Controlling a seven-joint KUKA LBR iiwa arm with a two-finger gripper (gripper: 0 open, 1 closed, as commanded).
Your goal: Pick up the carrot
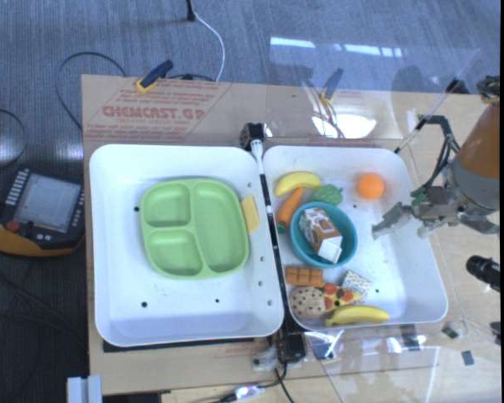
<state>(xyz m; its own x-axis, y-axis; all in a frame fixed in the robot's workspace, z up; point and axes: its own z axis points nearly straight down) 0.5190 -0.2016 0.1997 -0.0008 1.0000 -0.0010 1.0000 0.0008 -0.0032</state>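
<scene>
The carrot [290, 202] is a small orange piece with a green tip. It lies at the left side of the right bin [407, 271], between a yellow banana [296, 181] and the rim of a blue bowl [302, 240]. My gripper [390, 219] hangs over the right part of that bin, well to the right of the carrot and past the bowl, pointing left. I see nothing held in it. The grey arm with its orange band [485, 154] comes in from the right edge.
The bowl holds a small carton [323, 232]. Around it lie a green vegetable [328, 195], an orange [370, 185], a waffle [304, 276], a cookie [305, 300], a pizza slice [346, 295] and a second banana [359, 314]. The left bin [118, 275] bears a green divided plate [191, 227].
</scene>
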